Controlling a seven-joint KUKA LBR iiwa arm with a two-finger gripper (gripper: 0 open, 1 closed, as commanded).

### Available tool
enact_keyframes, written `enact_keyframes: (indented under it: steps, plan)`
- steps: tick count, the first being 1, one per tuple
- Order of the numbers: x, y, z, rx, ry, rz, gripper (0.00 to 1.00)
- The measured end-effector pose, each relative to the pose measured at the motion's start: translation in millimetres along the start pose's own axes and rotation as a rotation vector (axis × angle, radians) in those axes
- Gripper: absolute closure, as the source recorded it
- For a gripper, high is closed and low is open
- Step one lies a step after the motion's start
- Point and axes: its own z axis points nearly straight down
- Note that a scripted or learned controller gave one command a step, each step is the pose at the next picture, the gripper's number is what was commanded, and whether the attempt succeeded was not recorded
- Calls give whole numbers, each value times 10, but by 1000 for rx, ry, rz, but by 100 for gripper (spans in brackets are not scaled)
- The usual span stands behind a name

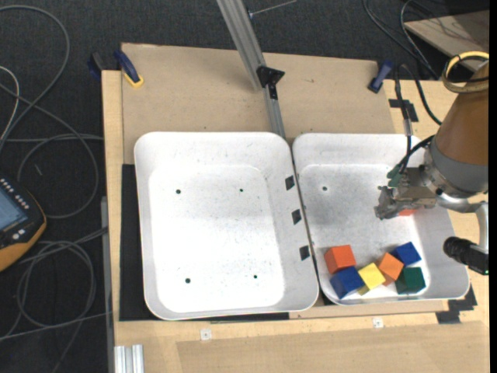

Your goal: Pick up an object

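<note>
Camera view showed the gripper (pixel 397 203) low over the right bin (pixel 349 162), near that bin's right wall and about halfway along it. Whether it was clenched or released, cannot tell; a small reddish patch sat right under it, too hidden to name, so no grasp claimed.

Key relation: the blocks lay toward the bin's near edge from the gripper, bunched against the near wall and near-right corner. Closest looked like the smaller orange block (pixel 391 266), then the blue block (pixel 407 252) beside it toward the right wall. The yellow block (pixel 371 276) touched the smaller orange one on its left; the green block (pixel 411 280) sat in the near-right corner. The larger orange block (pixel 339 258) and a second blue block (pixel 348 282) were further left along the near wall, touching each other. All roughly cubic, no real long axis, turned at mixed angles, packed tight, so finger clearance looked poor.

Materials: blocks looked like hard, smooth, matte painted cubes, likely rigid. Bins were shallow white trays with rounded corners, speckled floors. The left bin (pixel 155 208) sat alongside on a tan wooden bench (pixel 194 92). Arm (pixel 466 142) was orange-banded above a grey wrist.
</note>
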Motion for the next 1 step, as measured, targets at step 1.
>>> enact_keyframes:
  steps: [1]
  plan:
    - [475, 24, 52, 8, 4, -4, 100]
